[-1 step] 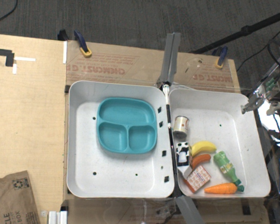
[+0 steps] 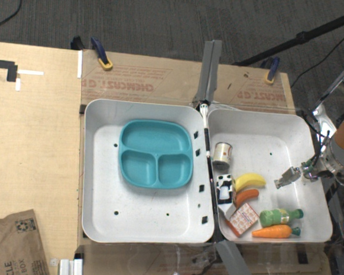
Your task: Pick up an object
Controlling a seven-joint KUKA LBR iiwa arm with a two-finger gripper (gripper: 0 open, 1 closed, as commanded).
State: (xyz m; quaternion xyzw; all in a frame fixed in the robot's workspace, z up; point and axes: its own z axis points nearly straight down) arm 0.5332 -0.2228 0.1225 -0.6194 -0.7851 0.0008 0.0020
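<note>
Gripper point(image 2: 288, 177) over right bin point(image 2: 279, 133), nr banana point(image 2: 250, 181)

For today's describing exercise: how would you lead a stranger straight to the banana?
Start at the right-hand white bin and look at the cluster of small things near its left wall. The banana lies just below the metal can. It is the sole yellow item, curved, above the orange-red sausage.

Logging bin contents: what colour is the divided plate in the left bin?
Teal, a blue-green; the divided plate shows clearly in the camera view.
</note>
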